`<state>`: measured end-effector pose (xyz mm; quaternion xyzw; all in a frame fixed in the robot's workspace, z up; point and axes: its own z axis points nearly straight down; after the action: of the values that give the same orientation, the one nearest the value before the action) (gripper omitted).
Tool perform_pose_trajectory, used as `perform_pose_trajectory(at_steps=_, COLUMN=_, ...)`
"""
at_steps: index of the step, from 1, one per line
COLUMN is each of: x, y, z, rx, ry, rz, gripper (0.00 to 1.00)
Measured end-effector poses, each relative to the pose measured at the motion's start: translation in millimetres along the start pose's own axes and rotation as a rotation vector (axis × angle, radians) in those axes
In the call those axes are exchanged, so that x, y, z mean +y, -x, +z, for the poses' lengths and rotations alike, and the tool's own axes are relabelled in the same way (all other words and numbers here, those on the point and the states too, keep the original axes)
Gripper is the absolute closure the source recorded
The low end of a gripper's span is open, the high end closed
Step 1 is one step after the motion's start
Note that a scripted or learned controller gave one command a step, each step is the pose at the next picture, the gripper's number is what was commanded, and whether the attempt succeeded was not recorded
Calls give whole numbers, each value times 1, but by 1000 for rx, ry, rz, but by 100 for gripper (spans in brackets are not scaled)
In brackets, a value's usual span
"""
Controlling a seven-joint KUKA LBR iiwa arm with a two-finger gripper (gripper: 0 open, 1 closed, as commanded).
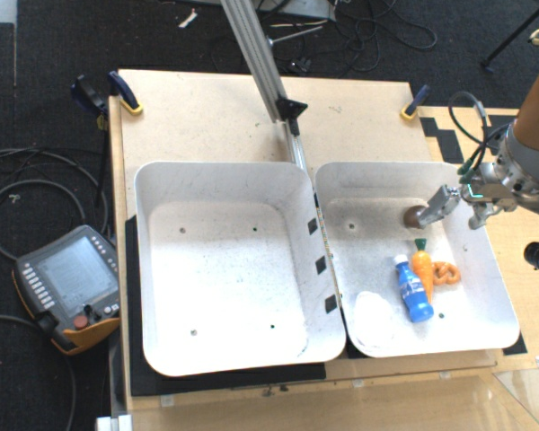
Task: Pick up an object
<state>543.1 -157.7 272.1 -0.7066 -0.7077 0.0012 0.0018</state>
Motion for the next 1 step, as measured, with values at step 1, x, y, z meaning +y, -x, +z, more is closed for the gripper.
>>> perform_pose_trajectory(at_steps=1, x=1, y=0, z=-2, rx=-1, ry=4, rz=1, gripper=0)
